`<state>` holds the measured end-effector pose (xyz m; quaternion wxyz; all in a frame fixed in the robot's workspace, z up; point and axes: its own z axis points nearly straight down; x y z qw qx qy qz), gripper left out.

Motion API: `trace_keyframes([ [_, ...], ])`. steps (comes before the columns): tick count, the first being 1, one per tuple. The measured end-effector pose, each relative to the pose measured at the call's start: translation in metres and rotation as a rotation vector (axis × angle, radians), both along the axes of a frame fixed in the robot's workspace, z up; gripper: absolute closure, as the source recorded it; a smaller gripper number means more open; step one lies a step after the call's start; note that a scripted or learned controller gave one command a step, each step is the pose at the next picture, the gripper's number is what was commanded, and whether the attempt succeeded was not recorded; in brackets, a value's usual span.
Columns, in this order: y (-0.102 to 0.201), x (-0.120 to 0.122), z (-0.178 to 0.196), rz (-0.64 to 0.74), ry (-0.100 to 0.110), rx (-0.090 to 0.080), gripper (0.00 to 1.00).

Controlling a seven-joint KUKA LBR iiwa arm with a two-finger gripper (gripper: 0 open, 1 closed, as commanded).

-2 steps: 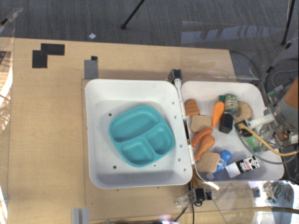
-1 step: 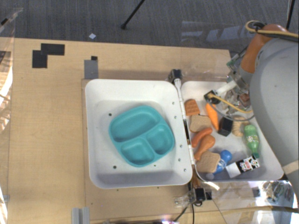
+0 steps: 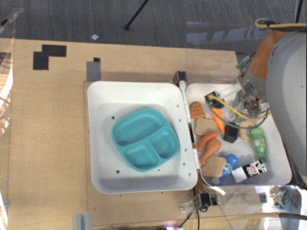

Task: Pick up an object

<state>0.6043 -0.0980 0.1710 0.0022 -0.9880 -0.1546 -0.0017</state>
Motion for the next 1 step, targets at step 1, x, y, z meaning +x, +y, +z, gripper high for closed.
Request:
trace_keyframes([
  [1, 0.0092, -0.0077, -0.0648, -0.004, -0.004, -0.003, 1.00],
])
